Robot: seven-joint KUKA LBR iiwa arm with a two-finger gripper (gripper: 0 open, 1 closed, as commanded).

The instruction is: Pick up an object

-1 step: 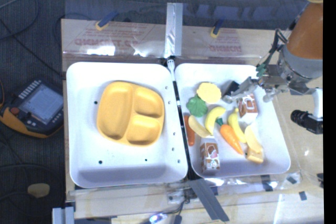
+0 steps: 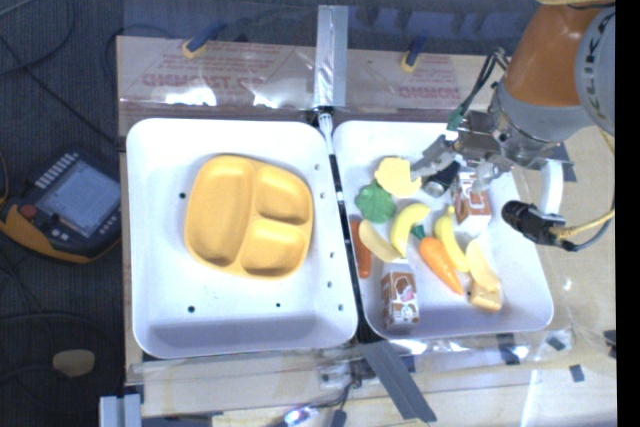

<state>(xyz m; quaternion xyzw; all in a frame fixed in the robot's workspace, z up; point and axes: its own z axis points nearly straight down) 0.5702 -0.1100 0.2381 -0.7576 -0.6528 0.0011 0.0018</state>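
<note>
While the hand (image 2: 452,167) hangs low over the right bin (image 2: 530,310), nobody can tell if it holds anything. Toy food like a carrot (image 2: 438,263) lies heaped there, ready for picking.

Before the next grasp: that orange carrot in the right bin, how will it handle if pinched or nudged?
The carrot looks like moulded plastic toy food, so probably stiff and light. Its tapered, rounded shape may let it squirt out of a pinch or roll. It lies packed among a banana and other pieces in the right bin, so a nudge would likely shift its neighbours too.
</note>
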